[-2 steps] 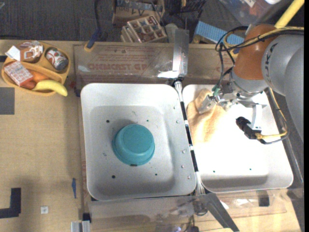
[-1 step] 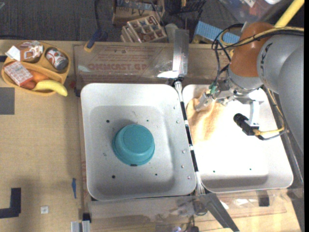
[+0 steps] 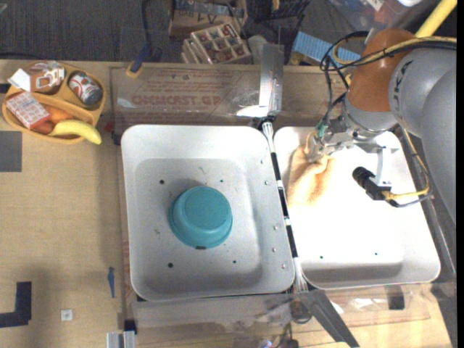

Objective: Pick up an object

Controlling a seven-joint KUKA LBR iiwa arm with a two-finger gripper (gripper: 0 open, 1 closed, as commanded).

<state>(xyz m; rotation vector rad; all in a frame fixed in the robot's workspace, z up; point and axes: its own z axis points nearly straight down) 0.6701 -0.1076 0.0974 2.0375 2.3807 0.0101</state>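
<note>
A tan, soft-looking object [image 3: 307, 180] lies at the back left of the right bin [image 3: 377, 259], close to the wall shared by the two bins. My gripper [image 3: 319, 146] is right over the object's far end and meets it there. From this angle the wrist hides the contact. An upturned teal bowl [image 3: 202, 216] sits in the middle of the left bin [image 3: 145, 158], well apart from the gripper.
The grey arm with its orange band [image 3: 380, 49] reaches in over the right bin's back right corner, trailing a black plug and yellow cable [image 3: 377, 185]. A yellow tray of toy food [image 3: 51, 104] stands on the bench at the far left.
</note>
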